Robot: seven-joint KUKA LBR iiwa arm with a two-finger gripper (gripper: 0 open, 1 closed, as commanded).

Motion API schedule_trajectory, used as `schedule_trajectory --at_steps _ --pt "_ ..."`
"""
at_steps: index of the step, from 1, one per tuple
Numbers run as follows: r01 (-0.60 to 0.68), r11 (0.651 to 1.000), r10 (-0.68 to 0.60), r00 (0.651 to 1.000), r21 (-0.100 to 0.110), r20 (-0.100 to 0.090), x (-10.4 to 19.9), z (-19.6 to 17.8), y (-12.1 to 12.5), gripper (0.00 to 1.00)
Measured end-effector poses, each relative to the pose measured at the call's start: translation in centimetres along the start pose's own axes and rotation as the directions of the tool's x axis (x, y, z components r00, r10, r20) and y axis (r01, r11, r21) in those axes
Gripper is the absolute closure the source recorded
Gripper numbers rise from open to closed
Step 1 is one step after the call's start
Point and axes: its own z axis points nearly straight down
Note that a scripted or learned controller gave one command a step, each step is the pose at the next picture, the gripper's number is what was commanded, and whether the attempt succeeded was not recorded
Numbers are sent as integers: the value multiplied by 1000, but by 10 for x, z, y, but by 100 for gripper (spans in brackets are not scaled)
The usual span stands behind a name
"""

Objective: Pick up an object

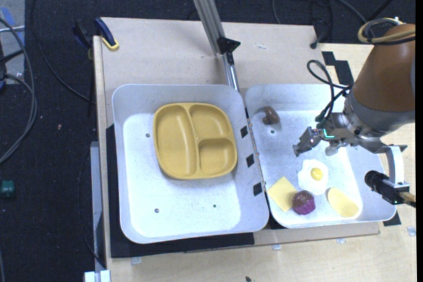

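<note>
Your jaws point(309, 141) hang just above the egg point(313, 176); I cannot tell if they are open. The egg is flat, so it may slip away.

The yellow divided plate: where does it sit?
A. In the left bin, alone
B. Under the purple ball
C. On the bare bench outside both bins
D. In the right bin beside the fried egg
A: the yellow divided plate lies in the left bin, while the fried egg and purple ball lie in the right bin.
</note>
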Motion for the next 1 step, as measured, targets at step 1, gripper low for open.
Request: schedule_trajectory --at_steps 1 --pt "0 1000 0 1000 -1 0 0 0 0 0"
